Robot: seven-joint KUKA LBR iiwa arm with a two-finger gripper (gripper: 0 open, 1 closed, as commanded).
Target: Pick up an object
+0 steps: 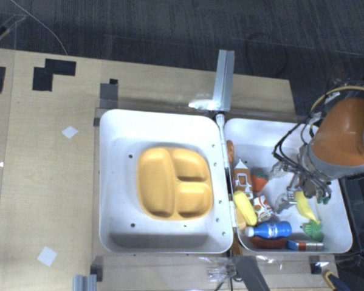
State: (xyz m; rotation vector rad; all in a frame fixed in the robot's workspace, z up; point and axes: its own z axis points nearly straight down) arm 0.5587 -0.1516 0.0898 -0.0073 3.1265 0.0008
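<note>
**Mia:** What is in the two white bins?

**Ben:** The left bin [114, 169] holds one yellow tray [174, 183]. It looks smooth, with round corners and three dips in it. The right bin [343, 232] is full of small toys.

**Mia:** Which toys?

**Ben:** A corn cob [244, 208] lies by the wall between the bins. Just below it is a blue bottle [274, 229] on its side. A yellow banana [305, 206] sits near a green bumpy toy [313, 228]. There is an orange carrot-like thing [260, 180] and a little printed box [242, 178] too.

**Mia:** And the robot's claw?

**Ben:** The gripper [296, 191] hangs over the right bin, close to the banana. Cables hide it, so I cannot tell if it is released or clenched.
</note>
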